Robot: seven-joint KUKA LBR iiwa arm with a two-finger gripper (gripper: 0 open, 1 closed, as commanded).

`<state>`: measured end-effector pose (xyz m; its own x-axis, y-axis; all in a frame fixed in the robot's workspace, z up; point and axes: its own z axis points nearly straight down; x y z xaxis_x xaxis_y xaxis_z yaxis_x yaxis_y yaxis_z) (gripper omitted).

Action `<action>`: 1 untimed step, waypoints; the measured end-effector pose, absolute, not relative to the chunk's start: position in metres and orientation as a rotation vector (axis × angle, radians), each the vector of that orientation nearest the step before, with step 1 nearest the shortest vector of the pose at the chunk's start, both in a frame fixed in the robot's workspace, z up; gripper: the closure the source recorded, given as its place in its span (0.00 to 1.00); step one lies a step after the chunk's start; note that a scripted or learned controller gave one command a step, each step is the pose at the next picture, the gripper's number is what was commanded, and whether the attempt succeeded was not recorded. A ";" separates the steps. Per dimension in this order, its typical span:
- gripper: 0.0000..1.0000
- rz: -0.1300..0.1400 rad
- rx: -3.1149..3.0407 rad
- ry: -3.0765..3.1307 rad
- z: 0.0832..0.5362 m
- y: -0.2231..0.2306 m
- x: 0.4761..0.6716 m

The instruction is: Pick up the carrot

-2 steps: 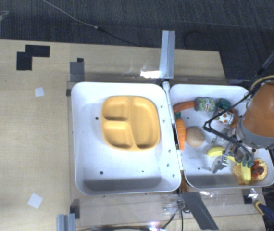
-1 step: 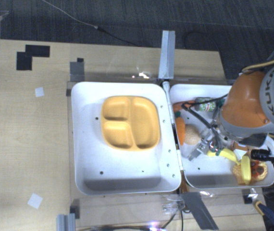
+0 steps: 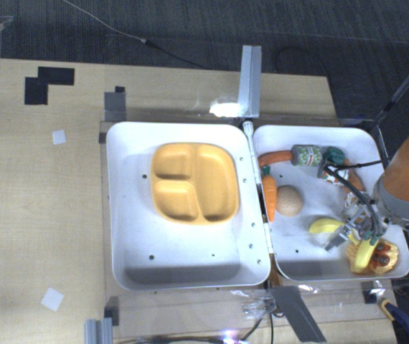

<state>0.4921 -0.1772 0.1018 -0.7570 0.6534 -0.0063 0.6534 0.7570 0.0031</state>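
The carrot (image 3: 269,198) is a short orange piece lying lengthwise against the left wall of the right bin (image 3: 305,264), with its green top pointing towards the back. My gripper (image 3: 339,236) hangs low over the front right part of that bin, well to the right of the carrot. It sits next to a yellow fruit (image 3: 323,226), and cables partly hide it.
In the right bin there are also a red-orange sausage-like piece (image 3: 275,158), a green bottle (image 3: 313,155), a beige ball (image 3: 288,201) beside the carrot, and yellow and orange toys (image 3: 369,255) in the front right corner. A yellow divided plate (image 3: 194,181) lies in the left bin (image 3: 129,213).
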 end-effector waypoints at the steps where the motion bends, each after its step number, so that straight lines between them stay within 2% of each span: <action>1: 0.00 0.006 1.796 2.573 0.122 -0.083 0.525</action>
